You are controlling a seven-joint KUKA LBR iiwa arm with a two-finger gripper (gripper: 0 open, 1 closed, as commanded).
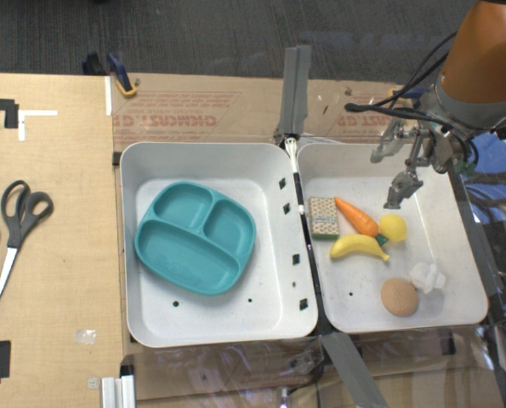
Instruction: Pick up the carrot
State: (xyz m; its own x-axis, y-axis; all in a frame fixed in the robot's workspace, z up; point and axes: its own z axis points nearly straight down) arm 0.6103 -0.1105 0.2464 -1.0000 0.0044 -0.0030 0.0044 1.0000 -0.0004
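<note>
**Tool poised above the right bin, carrot below it**

A light wooden table (48,313) carries two white bins; a dark floor lies beyond. Scissors (16,219) rest far off to the tool's left. The tool (403,185) hangs over the right bin (457,313), holding nothing; whether it is open or closed cannot be told. The carrot (357,216) lies just below and left of it, apart, between a sponge-like block (323,217) and a lemon (393,228), above a banana (360,246). The arm (482,49) reaches in from the upper right.
</note>
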